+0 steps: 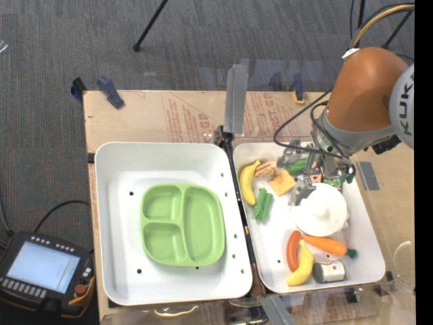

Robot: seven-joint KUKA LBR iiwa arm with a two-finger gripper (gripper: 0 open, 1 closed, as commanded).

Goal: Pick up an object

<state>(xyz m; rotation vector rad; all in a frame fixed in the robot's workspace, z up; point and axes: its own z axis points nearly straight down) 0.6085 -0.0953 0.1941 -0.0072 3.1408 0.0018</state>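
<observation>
My gripper [306, 185] hangs low over the back of the right bin [371, 249], below the orange wrist band. It sits beside a yellow-orange block [282, 181] and at the back edge of a white round dish [323, 210]. Close by lie a yellow banana [249, 180] and a green pod [262, 204]. Green toy pieces [295, 164] are partly hidden under the wrist. Nothing is clearly seen held.
Toward the front of the right bin lie a carrot [326, 244], a red sausage [293, 249], a small banana [302, 267] and a small can [329, 271]. The left bin [115, 181] holds a green divided plate [183, 223]. A metal post [235, 103] stands behind the bins.
</observation>
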